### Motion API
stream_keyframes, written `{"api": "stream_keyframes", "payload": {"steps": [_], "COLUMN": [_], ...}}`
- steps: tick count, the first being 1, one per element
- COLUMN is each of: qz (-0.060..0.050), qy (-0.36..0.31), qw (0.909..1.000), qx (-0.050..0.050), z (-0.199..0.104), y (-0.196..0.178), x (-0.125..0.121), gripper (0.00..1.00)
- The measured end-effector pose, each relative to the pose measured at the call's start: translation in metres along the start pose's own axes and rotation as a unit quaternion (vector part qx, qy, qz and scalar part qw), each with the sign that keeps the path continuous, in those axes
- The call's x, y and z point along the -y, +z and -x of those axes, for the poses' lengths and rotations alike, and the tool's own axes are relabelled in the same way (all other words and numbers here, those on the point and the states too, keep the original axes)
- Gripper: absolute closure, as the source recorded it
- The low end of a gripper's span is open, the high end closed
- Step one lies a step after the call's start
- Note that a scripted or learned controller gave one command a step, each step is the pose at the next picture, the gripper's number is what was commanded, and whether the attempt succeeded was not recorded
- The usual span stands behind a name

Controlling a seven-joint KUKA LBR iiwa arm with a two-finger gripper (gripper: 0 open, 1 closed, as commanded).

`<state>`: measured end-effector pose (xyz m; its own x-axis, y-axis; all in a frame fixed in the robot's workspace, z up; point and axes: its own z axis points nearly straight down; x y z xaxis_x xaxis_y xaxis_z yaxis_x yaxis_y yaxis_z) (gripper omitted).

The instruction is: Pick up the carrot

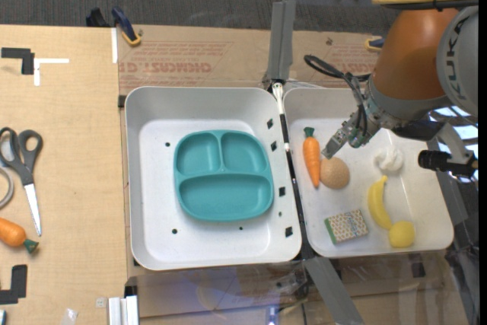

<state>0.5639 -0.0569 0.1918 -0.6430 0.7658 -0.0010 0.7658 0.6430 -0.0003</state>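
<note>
The orange toy carrot (311, 157) with a green leafy top lies at the left side of the right white bin (426, 236), long axis running up-down in view, green end toward the far rim, tip toward the near rim. The gripper (335, 144) hovers just beside it, above a tan round ball (334, 173); whether the fingers are spread or closed cannot be told.

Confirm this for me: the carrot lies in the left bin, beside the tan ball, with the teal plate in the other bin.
Wrong bin. The camera view shows the carrot in the right bin, beside the tan ball; the teal plate sits in the left bin.
</note>
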Motion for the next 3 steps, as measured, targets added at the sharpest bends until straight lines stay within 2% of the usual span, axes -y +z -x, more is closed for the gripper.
{"api": "stream_keyframes", "payload": {"steps": [1,2,3], "qz": [0.001,0.000,0.002], "qy": [-0.253,-0.336,-0.513], "qw": [0.9674,0.9417,0.8583], "qx": [0.001,-0.001,0.002], "z": [-0.020,-0.068,-0.071], "y": [-0.047,0.001,-0.162], "x": [-0.023,0.055,0.050], "gripper": [1.00,1.00,1.00]}}
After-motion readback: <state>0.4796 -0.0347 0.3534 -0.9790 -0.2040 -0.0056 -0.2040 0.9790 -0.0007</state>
